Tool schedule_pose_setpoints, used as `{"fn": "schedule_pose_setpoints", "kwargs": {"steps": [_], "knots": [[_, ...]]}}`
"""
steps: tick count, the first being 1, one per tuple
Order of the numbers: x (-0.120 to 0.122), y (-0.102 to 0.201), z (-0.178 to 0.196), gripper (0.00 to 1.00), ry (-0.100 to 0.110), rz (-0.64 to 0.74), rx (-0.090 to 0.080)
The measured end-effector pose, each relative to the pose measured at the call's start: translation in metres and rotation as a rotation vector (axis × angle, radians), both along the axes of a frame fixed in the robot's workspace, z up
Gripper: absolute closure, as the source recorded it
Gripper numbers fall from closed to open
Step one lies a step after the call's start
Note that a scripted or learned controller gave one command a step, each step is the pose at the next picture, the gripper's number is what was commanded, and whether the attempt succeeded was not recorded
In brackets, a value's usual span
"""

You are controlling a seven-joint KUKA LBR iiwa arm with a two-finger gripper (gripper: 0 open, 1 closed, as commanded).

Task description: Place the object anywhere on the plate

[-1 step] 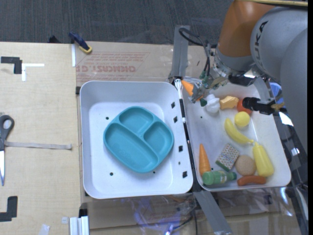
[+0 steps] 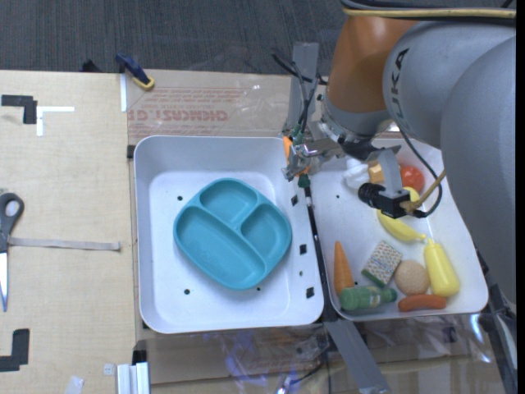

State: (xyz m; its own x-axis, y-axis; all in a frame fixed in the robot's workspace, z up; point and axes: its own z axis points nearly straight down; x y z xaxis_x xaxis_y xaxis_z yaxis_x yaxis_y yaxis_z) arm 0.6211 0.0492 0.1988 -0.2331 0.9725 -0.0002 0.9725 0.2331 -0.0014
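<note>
A blue three-compartment plate [image 2: 234, 232] lies in the left white bin [image 2: 156, 220] with nothing on it. The grey arm with its orange band reaches in from the right. Its gripper [image 2: 297, 162] hangs over the divider between the two bins, just past the plate's upper right corner. A small orange bit [image 2: 288, 144] shows at the gripper's left side; I cannot tell what it is. The right bin [image 2: 328, 189] holds toy foods: a carrot [image 2: 342, 267], a banana [image 2: 399, 225], a tomato [image 2: 412, 176], a speckled cracker block [image 2: 383, 261] and a tan egg shape [image 2: 412, 277].
In the right bin also lie a green piece [image 2: 367, 299], a yellow piece [image 2: 441, 271], an orange-red sausage shape [image 2: 422, 303] and a small tan cube [image 2: 376, 171]. Scissors [image 2: 6, 220] rest on the wooden bench at the far left.
</note>
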Motion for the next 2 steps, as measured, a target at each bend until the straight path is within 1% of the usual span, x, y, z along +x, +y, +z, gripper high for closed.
{"fn": "schedule_pose_setpoints", "kwargs": {"steps": [1,2], "knots": [[-0.015,0.059,0.017,1.00,-0.001,0.092,0.000],[-0.052,0.123,0.073,1.00,-0.001,0.088,-0.001]]}}
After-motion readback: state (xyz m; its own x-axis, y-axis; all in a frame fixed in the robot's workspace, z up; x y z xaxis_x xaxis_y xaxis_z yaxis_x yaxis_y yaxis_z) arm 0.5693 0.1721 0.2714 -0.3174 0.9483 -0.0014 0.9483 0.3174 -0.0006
